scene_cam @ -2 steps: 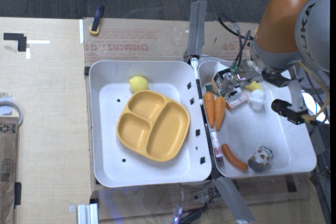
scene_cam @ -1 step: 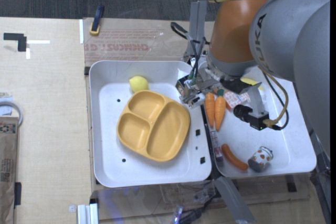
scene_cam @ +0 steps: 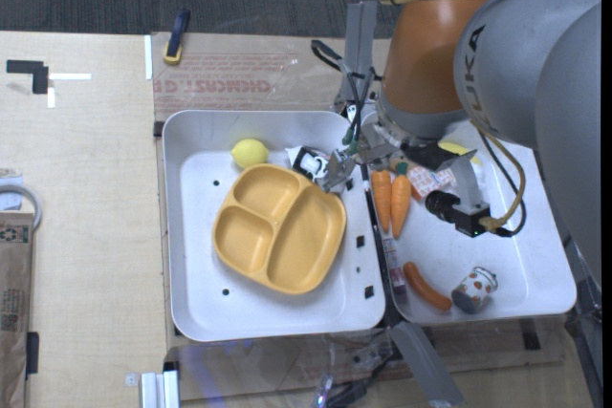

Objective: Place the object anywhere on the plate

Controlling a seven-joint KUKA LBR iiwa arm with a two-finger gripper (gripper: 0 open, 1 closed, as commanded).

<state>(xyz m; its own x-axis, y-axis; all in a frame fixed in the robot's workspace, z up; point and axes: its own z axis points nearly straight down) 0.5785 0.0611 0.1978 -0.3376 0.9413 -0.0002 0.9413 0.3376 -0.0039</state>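
Observation:
A yellow three-compartment plate point(scene_cam: 279, 227) lies in the left bin point(scene_cam: 186, 234). A yellow lemon point(scene_cam: 250, 152) rests just beyond the plate's far left rim. A small black-and-white object point(scene_cam: 307, 162) sits at the plate's far right rim, touching or nearly touching my gripper point(scene_cam: 337, 171). The gripper hangs low over the left bin's far right corner, beside the wall between the bins. The arm's orange band and grey body hide much of the right bin's far side.
The right bin point(scene_cam: 535, 287) holds two orange carrots point(scene_cam: 390, 199) near the divider, a red-and-white packet point(scene_cam: 432, 177), a sausage point(scene_cam: 426, 288) and a small grey-and-white object point(scene_cam: 475, 289). A black cable loops over that bin.

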